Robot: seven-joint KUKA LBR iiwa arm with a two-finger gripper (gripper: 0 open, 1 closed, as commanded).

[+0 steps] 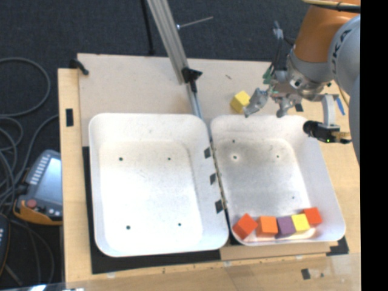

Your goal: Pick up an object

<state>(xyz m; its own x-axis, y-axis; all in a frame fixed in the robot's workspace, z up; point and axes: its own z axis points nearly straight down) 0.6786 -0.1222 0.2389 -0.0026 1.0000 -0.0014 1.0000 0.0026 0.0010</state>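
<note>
My gripper (268, 106) hangs over the far rim of the right bin (315, 162). It is open, and nothing sits between its two spread fingers. A yellow cube (240, 100) lies on the bench just beyond that bin, right beside the gripper's left finger (254, 102) and outside the gap. Along the bin's near wall stands a row of cubes: red-orange (245, 225), orange (268, 224), purple (285, 225), yellow (301, 222) and red (313, 216).
The left bin (151, 180) lies beside the right one, with clips on the shared rim. A slanted aluminium post (173, 38) rises behind the bins. A handheld pendant (43, 183) and cables lie on the floor at left.
</note>
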